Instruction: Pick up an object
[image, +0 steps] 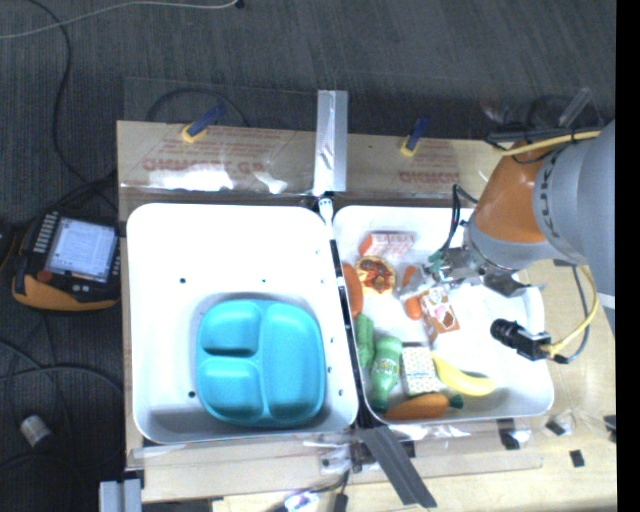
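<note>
Pincer (441, 268) is seen low over the right bin (535, 400), its state not to be told, just beside a red snack packet (438, 311) which is laid flat with its long axis running from upper left to lower right, above a banana (462, 379).

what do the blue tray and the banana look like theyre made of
Blue tray: seemingly moulded plastic, with one even turquoise colour, rounded compartments and a soft sheen. Banana: probably a plastic toy rather than fruit, being uniformly yellow and smooth with no brown marks, though it is too small here to be sure.
</note>
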